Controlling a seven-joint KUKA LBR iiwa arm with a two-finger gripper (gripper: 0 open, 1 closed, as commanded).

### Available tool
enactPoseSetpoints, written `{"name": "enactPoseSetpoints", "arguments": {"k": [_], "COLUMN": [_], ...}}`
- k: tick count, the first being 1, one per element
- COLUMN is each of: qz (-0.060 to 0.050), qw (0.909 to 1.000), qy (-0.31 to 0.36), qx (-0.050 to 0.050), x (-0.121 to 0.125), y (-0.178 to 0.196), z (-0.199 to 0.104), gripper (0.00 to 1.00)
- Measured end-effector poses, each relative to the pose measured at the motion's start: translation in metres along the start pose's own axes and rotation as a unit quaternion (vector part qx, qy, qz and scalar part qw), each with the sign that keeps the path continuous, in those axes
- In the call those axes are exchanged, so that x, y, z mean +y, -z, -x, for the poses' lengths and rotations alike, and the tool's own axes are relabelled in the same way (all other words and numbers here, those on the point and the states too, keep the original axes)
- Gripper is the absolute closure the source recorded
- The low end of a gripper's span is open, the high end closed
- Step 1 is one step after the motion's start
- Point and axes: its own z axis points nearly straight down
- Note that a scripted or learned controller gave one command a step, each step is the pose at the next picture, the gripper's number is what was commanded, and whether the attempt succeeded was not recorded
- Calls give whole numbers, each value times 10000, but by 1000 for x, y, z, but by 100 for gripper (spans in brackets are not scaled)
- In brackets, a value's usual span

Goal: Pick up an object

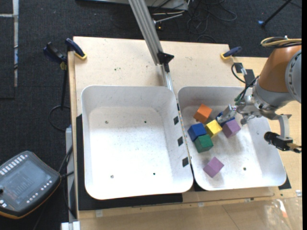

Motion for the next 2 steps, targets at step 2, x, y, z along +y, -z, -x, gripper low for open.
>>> {"name": "enactPoseSetpoints", "arguments": {"k": [2], "qz": [59], "qw": [10000], "qy": [1], "qx": [-16], "x": [9], "y": [60], "z": [-4], "gripper": [100]}}
